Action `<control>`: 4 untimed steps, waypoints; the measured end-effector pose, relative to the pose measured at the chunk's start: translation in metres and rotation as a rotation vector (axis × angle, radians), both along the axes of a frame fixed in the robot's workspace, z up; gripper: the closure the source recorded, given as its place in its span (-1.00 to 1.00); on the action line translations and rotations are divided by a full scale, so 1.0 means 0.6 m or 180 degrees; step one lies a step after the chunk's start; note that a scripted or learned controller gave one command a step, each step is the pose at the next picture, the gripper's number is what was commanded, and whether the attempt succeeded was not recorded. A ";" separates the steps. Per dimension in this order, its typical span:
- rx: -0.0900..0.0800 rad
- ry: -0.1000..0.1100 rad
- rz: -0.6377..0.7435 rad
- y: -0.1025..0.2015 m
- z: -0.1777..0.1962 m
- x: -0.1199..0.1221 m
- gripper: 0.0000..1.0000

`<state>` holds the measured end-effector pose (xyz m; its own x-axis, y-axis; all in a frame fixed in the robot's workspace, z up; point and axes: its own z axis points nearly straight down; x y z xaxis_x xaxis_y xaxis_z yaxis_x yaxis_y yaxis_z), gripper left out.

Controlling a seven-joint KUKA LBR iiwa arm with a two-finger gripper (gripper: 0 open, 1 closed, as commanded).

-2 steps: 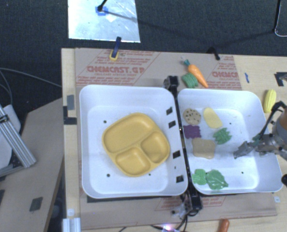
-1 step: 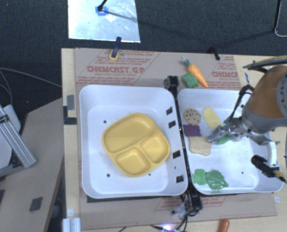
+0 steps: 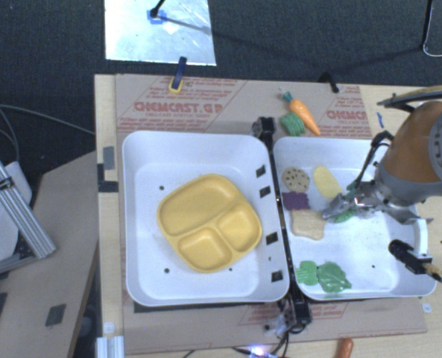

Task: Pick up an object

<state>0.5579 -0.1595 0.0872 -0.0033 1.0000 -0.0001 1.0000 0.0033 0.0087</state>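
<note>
the gripper sits low in the right bin, over a small green piece beside the tan cracker; whether it grips anything, i cannot tell. the yellow plate lies in the left bin.

A robotics lab: two white bins on a cardboard-covered bench; aluminium framing; loose cables.

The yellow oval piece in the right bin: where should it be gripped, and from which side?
Grip the yellow oval piece across its narrow width, coming straight down from above. It lies flat, long axis slanted, with bare floor on its right; the cookie sits close on its left.
</note>
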 end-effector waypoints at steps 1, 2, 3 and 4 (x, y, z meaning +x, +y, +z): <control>-0.0002 0.0007 0.0007 -0.015 0.000 0.051 -1.00; -0.0011 0.0005 -0.0009 -0.082 0.035 0.089 -1.00; -0.0005 0.0013 0.0006 -0.078 -0.004 0.117 -1.00; -0.0004 0.0007 0.0008 -0.078 -0.002 0.163 -1.00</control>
